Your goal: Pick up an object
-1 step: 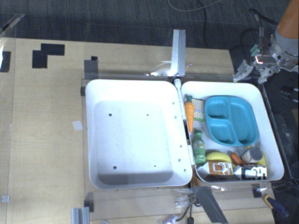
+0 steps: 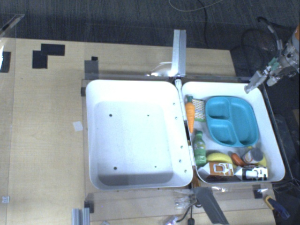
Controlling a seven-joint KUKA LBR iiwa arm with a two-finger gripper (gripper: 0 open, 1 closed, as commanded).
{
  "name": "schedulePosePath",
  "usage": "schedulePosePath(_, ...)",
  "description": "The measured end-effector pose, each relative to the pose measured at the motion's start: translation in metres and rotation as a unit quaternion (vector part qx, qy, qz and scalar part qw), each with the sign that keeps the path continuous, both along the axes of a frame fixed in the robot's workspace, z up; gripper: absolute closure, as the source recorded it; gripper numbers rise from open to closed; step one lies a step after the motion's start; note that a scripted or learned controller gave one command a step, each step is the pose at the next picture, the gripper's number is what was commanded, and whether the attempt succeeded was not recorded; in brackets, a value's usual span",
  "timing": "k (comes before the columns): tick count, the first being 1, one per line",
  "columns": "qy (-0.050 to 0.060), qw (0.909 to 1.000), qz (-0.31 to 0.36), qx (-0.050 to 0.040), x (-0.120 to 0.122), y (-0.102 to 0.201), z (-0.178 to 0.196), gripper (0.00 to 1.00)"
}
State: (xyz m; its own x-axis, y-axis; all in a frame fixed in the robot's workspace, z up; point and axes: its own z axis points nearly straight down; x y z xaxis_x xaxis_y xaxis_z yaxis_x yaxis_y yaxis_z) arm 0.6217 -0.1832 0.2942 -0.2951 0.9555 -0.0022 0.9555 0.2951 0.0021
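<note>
The right bin (image 2: 271, 125) holds a blue divided plate (image 2: 232, 121), a carrot (image 2: 189, 112) along its left wall, a green bottle (image 2: 199, 148), a banana (image 2: 220, 157), a brown box (image 2: 221, 169), a black-and-white bottle (image 2: 253, 174) and a small grey can (image 2: 254, 154). A speckled green packet (image 2: 199, 109) lies beside the carrot. My gripper (image 2: 263, 81) hangs above the bin's far right corner, tilted down to the left. It is open with nothing between its fingers, and it stands apart from every object.
The left bin (image 2: 131, 135) sits next to the right one, with a metal post (image 2: 179, 50) rising behind their shared wall. Black cables (image 2: 206, 3) lie on the dark floor beyond the bench. Black markers (image 2: 47, 54) dot the bench's far left.
</note>
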Motion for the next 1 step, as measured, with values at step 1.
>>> schedulePosePath(1,0.002,0.9989,0.046,0.0012,-0.0585,-0.0165,-0.1589,0.00)
